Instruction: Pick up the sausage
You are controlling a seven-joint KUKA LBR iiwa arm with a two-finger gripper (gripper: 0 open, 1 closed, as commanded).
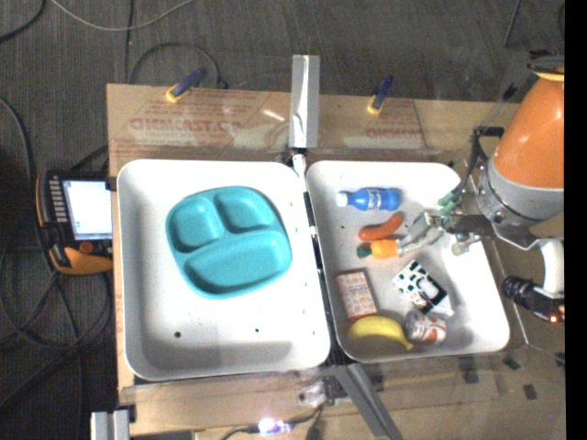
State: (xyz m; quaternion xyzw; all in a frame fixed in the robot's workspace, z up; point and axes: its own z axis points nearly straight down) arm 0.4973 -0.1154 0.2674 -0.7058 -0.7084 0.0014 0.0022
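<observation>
Beside the sausage [381,226] lie a carrot [384,247] and bottle [370,198].

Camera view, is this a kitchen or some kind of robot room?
Probably a robot lab, not a kitchen. Two white bins sit on a clamped board over carpet with loose cables. A robot arm reaches over toy food like the sausage and banana.

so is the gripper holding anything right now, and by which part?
Cannot be told. The gripper sits right at the sausage's right end, beside the carrot, but the view is too coarse to show a hold.
</observation>
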